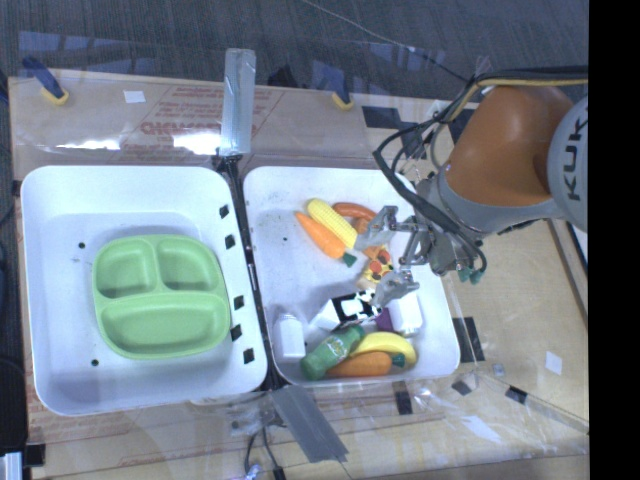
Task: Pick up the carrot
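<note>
Hiding behind corn [331,225]: carrot [322,235] half-covered.

Tan surface [560,318] w/ clear plastic sheeting [150,118] taped on; dark carpet floor [150,8] beyond far edge.

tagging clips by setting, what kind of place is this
Probably a robot test bench in a lab: a grey-and-orange arm over two white bins, one holding a green plate, the other toy food.
</note>
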### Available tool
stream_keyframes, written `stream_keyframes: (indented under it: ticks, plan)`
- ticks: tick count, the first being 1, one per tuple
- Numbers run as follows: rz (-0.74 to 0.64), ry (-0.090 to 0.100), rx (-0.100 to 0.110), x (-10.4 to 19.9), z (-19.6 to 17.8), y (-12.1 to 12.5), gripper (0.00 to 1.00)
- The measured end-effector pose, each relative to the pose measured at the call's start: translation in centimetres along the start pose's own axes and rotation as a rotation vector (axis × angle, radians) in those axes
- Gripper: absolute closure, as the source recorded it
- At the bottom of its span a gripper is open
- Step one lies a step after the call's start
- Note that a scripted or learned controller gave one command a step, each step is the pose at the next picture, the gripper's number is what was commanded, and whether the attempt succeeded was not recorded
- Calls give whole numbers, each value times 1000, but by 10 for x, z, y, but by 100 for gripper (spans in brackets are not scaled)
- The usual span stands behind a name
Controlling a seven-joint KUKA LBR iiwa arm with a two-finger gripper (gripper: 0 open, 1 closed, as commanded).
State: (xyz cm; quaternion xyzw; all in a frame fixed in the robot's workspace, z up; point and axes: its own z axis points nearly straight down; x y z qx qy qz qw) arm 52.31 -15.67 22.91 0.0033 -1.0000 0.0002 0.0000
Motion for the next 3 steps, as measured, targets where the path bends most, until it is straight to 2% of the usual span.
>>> stream_keyframes:
  ticks: [1,2,3]
  plan:
    - [21,10,-4,-73,115,21,0]
    - [13,-4,0,-78,98,21,100]
    - [545,2,-1,-68,84,46,100]
